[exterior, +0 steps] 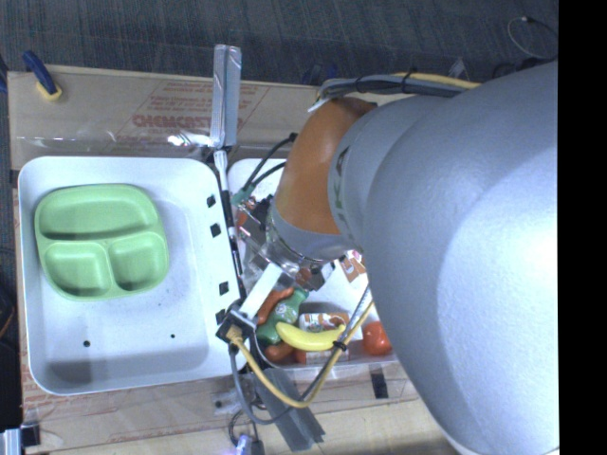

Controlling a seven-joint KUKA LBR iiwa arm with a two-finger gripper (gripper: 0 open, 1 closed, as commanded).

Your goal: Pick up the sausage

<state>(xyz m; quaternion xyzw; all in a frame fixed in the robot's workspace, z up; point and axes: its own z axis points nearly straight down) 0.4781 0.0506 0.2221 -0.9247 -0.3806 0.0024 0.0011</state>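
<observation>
My gripper [285,287] reaches down into the right bin [248,176], and the grey arm with its orange band covers most of that bin. Just below the gripper lies a small heap of toy food. In it, a reddish elongated piece [272,304] that may be the sausage lies slanted beside a green item [287,313]. A brown-red piece [279,353] shows under a yellow banana [308,337]. I cannot tell whether anything is between the fingers.
A red item [377,338] lies at the heap's right end. The left bin [123,339] holds a green three-part plate [100,240]. A divider wall [226,245] separates the two bins. A grey upright bar [226,93] stands behind them.
</observation>
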